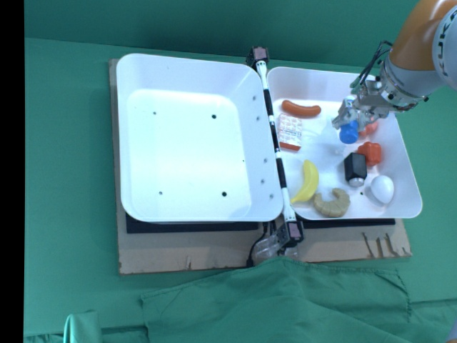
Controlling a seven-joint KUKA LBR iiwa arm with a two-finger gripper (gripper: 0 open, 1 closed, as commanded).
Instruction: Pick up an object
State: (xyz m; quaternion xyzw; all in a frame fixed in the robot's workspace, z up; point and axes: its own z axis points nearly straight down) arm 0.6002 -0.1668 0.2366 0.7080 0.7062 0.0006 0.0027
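Observation:
My gripper [352, 118] hangs over the back right part of the right bin [409, 191]. A small blue object [348, 133], which looks like the cap of a clear bottle [334, 140], sits directly under the gripper's tip. Whether the gripper grips it is hidden by the wrist. Also in this bin are a red sausage [301, 108], a red-and-white packet [289, 132], a yellow banana [308, 181], a tan pastry-like piece [332, 203], a black block [355, 168], a white egg [382, 189] and a red-orange piece [370, 152].
The left bin [136, 191] is a wide white tray beside the right one. A black-and-white bar [273, 134] runs between the two bins. Green cloth [285, 302] bunches at the bench's front edge.

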